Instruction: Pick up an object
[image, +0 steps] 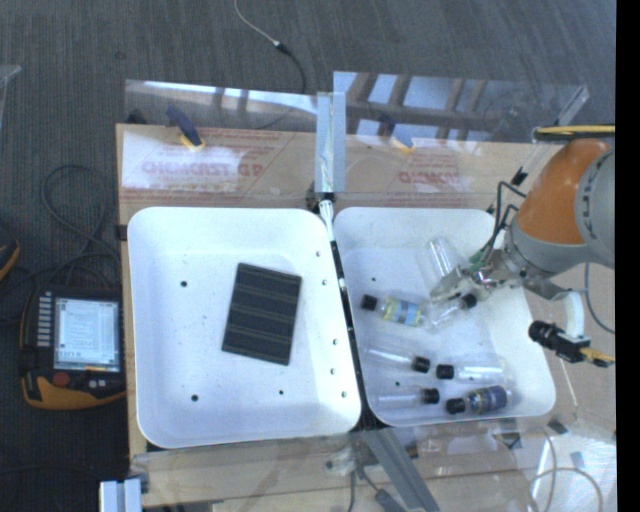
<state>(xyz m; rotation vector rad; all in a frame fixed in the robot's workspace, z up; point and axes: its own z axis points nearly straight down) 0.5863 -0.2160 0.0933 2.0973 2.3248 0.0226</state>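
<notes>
My gripper (458, 291) hangs low in the right bin (520, 400), near its upper right part. It sits just below a clear plastic tube (440, 256) and right of a labelled vial (402, 311) with a black cap. Several more clear, black-capped vials lie toward the bin's front, among them one (397, 355) in the middle, one (402, 398) at the front and a dark blue vial (487, 399) at the front right. A black ridged rectangular slab (262, 313) lies flat in the middle of the left bin (160, 400).
The grey arm with its orange band (556, 203) comes in over the right bin's far right rim. A black fitting (556, 340) juts in at the right edge. A hand-held pendant (75, 345) lies on the floor left of the bench. A clear panel (330, 150) stands behind both bins.
</notes>
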